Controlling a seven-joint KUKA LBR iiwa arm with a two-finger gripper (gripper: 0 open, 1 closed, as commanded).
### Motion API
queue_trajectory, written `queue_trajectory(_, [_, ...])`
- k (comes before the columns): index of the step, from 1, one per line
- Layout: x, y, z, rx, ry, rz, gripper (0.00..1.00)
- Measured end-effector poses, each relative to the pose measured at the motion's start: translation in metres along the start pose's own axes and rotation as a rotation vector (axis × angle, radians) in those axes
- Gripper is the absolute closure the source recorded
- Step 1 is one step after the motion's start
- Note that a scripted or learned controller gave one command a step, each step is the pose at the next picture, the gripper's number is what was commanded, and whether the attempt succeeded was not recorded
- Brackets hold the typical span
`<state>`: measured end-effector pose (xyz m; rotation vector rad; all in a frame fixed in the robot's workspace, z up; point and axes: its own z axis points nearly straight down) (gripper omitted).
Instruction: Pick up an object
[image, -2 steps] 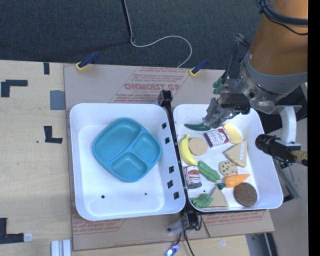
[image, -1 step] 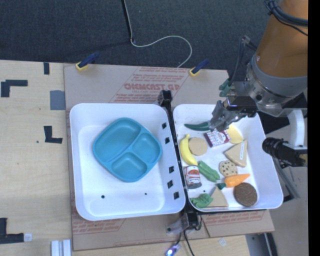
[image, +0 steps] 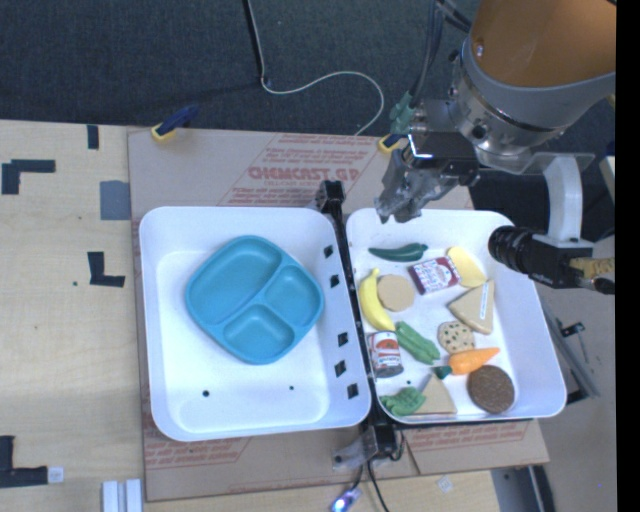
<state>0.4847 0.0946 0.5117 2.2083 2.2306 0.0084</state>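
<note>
The toy foods lie in the right bin (image: 530, 330), and the nearest one, a green pepper (image: 398, 252), sits just below the gripper (image: 400, 205). The gripper hangs over the top edge of that bin with nothing seen between its fingers, but I cannot tell if they are spread or closed. The grey arm (image: 520, 90) comes in from the top right and points down, and a blue plate (image: 254, 298) lies in the left bin (image: 165, 300).

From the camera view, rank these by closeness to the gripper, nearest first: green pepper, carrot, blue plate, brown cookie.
Gripper hangs over the right bin's back edge.
1. Green pepper, just below it at the bin's back.
2. Carrot, toward the right bin's front.
3. Blue plate, left bin.
4. Brown cookie, right bin's front corner.
</note>
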Motion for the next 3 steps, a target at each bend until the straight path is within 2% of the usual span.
queue_trajectory(1, [0.028, -0.002, 0.124, 0.023, -0.006, 0.006, 1.0])
queue_trajectory(2, [0.027, 0.0, 0.109, 0.014, -0.005, 0.005, 1.0])
queue_trajectory(3, [0.028, 0.0, 0.1, 0.018, -0.007, 0.005, 1.0])
